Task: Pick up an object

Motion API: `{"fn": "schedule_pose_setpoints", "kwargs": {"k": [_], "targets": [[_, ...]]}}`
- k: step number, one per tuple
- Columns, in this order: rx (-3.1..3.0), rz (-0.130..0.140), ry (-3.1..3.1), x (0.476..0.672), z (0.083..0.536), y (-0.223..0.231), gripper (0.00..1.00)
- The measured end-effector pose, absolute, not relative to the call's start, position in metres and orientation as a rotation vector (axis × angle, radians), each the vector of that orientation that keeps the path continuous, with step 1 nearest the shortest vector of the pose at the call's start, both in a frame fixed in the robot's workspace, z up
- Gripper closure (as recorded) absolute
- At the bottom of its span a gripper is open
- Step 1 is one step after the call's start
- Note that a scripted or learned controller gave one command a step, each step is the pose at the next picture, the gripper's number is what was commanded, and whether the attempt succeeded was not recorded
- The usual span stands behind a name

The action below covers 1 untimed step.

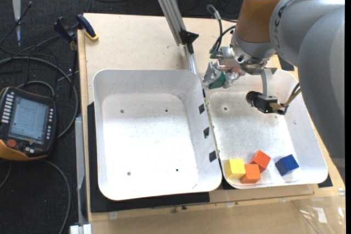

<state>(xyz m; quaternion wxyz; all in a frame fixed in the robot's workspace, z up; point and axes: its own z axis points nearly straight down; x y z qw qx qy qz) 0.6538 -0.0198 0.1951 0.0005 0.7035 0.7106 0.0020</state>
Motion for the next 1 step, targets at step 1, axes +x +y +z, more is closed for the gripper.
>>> {"fn": "schedule_pose_setpoints", "kwargs": {"k": [1], "targets": [[2.211,0.006,2.234,0.675,0.195,0.0747,1.0]]}}
